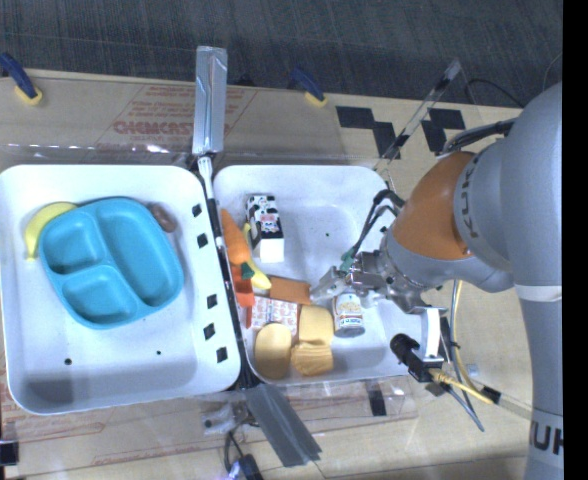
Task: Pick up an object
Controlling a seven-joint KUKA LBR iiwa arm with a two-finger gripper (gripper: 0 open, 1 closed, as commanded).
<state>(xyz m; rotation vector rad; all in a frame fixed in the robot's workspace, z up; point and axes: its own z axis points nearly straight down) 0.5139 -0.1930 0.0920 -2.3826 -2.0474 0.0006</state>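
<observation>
My gripper (342, 286) is low over the middle of the right bin (324, 193), on the end of the grey arm with the orange band (434, 218). A small bottle with a white label (349, 314) lies in the bin right at the gripper's tip, touching it or just under it; I cannot see whether it is gripped. To the left are a black-and-white carton (264, 223), an orange carrot (234, 243), a brown slab (290, 290) and several yellow and tan food pieces (294, 346) at the bin's front.
The left bin (34, 368) holds a blue divided plate (114, 258) with a yellow banana (39, 223) poking out beneath its left rim. A metal divider bar (210, 98) runs between the bins. Cables (454, 368) hang off the arm at the right bin's front corner.
</observation>
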